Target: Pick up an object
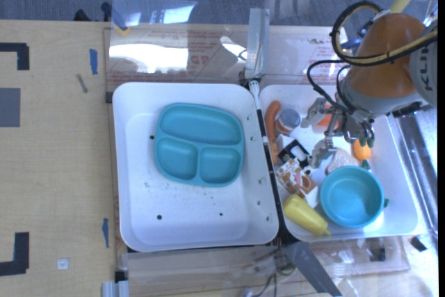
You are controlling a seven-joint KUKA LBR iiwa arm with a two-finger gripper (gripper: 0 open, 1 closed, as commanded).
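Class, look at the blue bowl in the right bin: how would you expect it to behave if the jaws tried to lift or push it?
The blue bowl looks like moulded plastic, so probably stiff and light. Its smooth, rounded wall may slip unless gripped at the rim. It sits upright on a broad base, so a push would likely slide it toward the yellow object beside it rather than tip it.

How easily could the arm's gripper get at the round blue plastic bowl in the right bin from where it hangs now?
Probably easily. The gripper hangs in the right white bin, just above the round blue plastic bowl, whose rim is uncovered; the yellow plastic piece only lies beside it.
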